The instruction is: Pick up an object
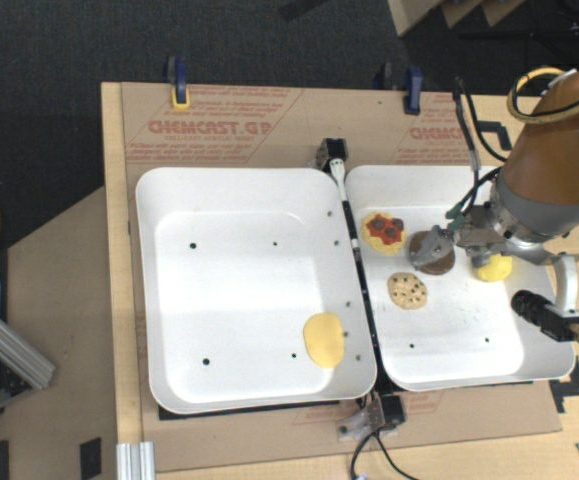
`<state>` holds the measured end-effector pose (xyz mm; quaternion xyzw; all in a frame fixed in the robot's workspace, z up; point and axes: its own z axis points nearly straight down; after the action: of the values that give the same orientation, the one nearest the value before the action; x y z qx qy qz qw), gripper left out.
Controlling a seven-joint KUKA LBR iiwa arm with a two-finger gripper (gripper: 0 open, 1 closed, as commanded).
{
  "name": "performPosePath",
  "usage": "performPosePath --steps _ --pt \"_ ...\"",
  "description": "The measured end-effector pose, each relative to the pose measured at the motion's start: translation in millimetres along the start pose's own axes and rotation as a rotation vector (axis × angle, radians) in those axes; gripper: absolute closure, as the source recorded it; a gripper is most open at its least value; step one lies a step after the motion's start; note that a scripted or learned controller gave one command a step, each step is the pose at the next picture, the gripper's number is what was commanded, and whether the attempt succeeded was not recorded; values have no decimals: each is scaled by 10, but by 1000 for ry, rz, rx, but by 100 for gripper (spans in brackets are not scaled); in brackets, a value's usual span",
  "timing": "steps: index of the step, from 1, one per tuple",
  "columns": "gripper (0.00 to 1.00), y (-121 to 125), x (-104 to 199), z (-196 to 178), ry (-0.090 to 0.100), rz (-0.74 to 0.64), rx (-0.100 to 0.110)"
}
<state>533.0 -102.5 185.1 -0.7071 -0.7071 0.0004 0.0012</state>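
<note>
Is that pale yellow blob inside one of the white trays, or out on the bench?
Inside. The yellow blob lies on the floor of the left tray, near its lower right corner.

a brown board [269,118] printed with red "chemcast" lettering lies under two white bins. the left bin [239,198] sits on the board's left part, the right bin [449,363] on its right part, their rims touching along the middle. two blue clamps [177,76] [412,88] grip the board's far edge. a black cable [369,458] trails off its near edge. dark carpet [69,28] surrounds the board.
</note>
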Motion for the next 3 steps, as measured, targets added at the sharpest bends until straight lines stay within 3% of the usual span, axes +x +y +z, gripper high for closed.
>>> performPosePath --steps 1,2,3 --pt "0 725 -282 1024 -6 -1 -9" --pt "0 1031 -32 965 -18 -3 30" --pt "0 1380 747 -554 0 -9 -24"
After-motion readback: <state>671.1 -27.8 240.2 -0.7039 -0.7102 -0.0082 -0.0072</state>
